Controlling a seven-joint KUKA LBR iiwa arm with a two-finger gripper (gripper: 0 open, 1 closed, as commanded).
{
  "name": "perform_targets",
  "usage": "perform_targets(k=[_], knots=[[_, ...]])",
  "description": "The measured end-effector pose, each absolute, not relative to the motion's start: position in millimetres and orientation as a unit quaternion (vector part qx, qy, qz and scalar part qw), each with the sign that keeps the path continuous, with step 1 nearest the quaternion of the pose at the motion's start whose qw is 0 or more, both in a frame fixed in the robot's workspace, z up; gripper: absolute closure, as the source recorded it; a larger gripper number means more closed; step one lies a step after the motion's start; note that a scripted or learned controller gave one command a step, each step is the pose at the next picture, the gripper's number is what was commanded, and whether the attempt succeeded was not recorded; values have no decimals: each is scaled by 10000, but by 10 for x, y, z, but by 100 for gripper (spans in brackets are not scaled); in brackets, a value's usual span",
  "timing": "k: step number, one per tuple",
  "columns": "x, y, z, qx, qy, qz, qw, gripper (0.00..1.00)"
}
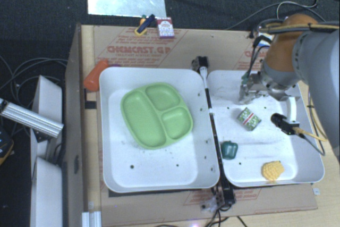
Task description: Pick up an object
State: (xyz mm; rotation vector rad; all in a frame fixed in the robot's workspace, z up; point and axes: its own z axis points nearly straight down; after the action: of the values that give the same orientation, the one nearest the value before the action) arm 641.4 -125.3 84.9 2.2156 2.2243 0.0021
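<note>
yellow corn (272, 170) sits closest to us, at the near end of the right bin (308, 167). going by size from there: the left bin (114, 167) holds a green divided plate (156, 114), lying flat around the middle. the arm (313, 56) comes in from the right over the right bin, and the gripper (248, 92) is down at that bin's far end. honestly can't tell if it's open or closed from this angle, and i can't make out anything held in it. best candidate imo is the small green-and-white block (248, 118), near the gripper on our side, lying skewed on the bin floor, apart from the rest. smallest is a teal cup (229, 150) right against the divider between the bins. what could go wrong: the block sits at an angle, so a gripper not squared to it would probably nudge it away or catch a corner and lose it. the cup is tight to the wall, so there's little room on that side. the corn looks rounded and might roll.
</note>
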Motion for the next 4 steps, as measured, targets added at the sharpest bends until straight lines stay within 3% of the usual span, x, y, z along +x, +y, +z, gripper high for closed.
perform_targets(k=[1,2,3,4], knots=[[6577,-1187,1146,7057,7085,11,16,0],[5980,-1124,1240,7066,7076,5,8,0],[6495,-1353,1274,7058,7084,7,16,0],[5917,-1244,971,7066,7076,0,-2,0]])
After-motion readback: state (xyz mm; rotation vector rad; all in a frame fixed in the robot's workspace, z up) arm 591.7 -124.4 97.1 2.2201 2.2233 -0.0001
